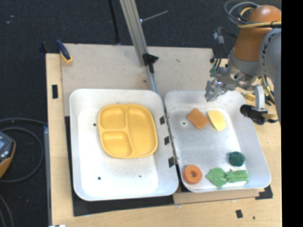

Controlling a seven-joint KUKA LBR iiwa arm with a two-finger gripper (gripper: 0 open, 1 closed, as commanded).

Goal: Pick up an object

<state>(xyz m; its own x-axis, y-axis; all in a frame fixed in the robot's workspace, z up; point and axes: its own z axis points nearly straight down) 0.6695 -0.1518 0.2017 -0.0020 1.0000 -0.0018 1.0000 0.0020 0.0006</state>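
The right bin (203, 141) holds an orange-brown block (197, 118) and a pale yellow piece (217, 120) side by side near its far end. Near the front edge lie an orange ring (192, 174), a light green piece (226, 177) and a dark green ball (236, 158). My gripper (211, 92) hangs over the far edge of the right bin, just above and behind the orange-brown block and the yellow piece. Nothing shows between its fingers.
The left bin (85, 174) carries a yellow divided plate (128, 130). A metal pole (135, 27) rises from the bench behind the bins. A blue and yellow clamp (64, 51) sits at the bench's far left corner.
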